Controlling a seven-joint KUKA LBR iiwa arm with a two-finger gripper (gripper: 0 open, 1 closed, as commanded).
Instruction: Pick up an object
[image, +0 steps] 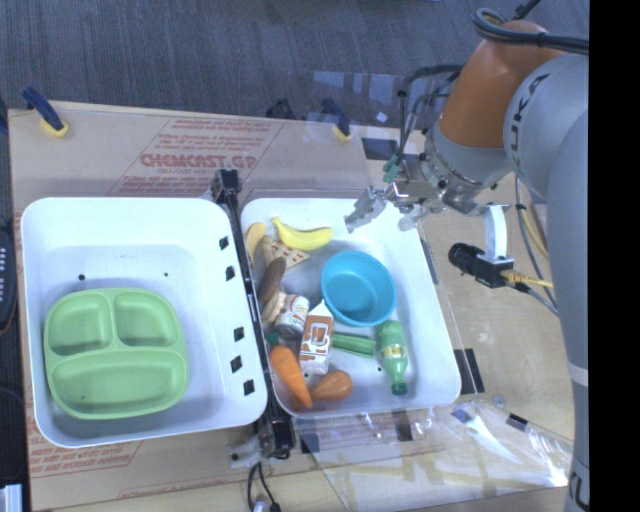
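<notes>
The right bin (432, 300) holds a jumble of toy food: a yellow banana (303, 236), a blue bowl (357, 287), a green bottle (393, 354), an orange carrot (291, 377), a small red-and-white carton (316, 343) and a brownish bread roll (271, 280). My gripper (384, 209) hangs above the bin's far right corner, just right of the banana and above the bowl. Its two grey fingers stand apart with nothing between them.
The left bin (40, 230) holds a green divided plate (115, 352). A black divider with clips (237, 280) runs between the bins. Brown cardboard lies under and behind both bins, and clear plastic wrap (480, 430) lies at the front right.
</notes>
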